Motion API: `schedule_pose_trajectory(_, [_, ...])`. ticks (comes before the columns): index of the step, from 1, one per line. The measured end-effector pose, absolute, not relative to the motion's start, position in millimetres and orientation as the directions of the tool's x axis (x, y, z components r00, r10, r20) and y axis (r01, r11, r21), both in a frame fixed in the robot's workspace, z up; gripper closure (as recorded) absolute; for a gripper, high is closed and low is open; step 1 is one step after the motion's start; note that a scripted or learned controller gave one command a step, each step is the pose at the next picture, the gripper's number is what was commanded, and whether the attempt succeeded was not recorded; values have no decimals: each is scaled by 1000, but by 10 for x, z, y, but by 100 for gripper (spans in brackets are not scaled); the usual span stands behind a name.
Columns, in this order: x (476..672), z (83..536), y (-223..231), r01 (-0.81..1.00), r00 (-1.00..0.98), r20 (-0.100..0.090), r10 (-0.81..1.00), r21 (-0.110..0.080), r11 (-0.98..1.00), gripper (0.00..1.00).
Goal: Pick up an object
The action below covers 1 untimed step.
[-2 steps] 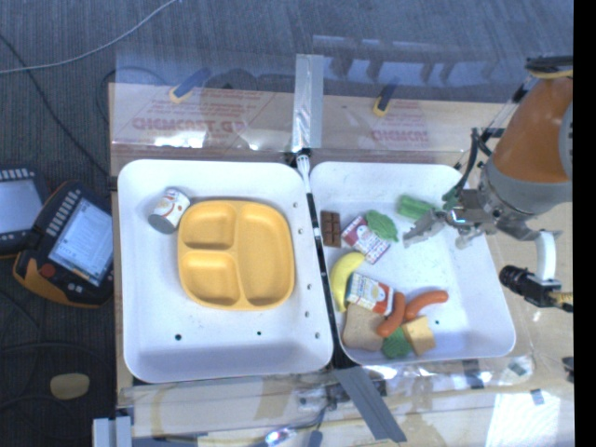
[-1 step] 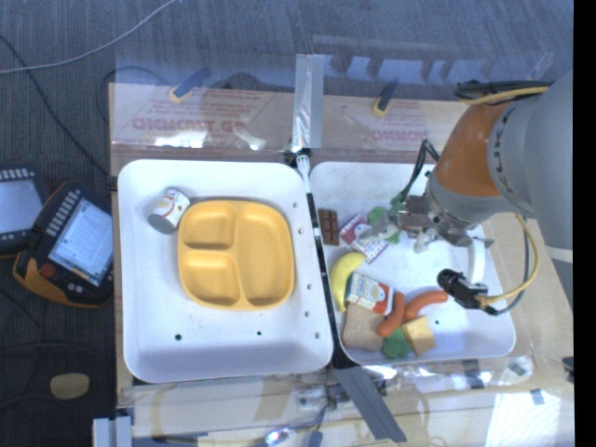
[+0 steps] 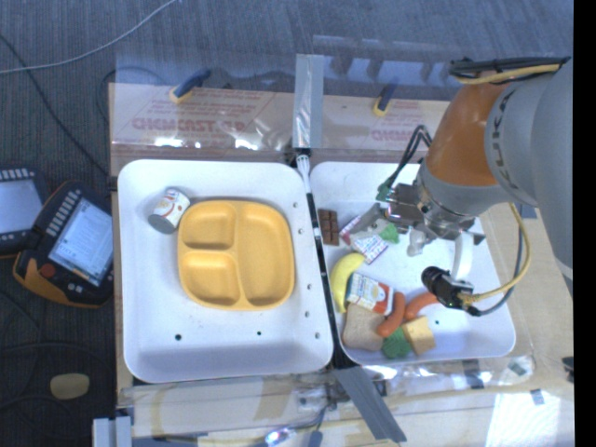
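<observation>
Hovering over the right bin (image 3: 484, 338), your pincer (image 3: 438, 240) sits above the toy food pile (image 3: 382, 310) for a downward reach; you cannot tell whether it grips anything.

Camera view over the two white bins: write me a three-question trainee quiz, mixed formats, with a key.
1. True or false: the yellow plastic three-compartment plate lies in the left white bin.
2. Multiple choice: the small white can with the red label lies (A) on the plate, (B) beside the plate's upper left corner, (C) in the right white bin.
3. Fill in: the grey arm's gripper is above the ____ bin.

Key: 1 true; 2 B; 3 right.
</observation>
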<state>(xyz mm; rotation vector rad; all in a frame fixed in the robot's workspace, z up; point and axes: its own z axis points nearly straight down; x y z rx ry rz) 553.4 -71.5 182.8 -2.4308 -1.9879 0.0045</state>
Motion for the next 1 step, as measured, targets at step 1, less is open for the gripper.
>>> schedule_pose_trajectory(1, [5487, 1646, -1074, 997, -72, -1, 997, -4, 72, 0])
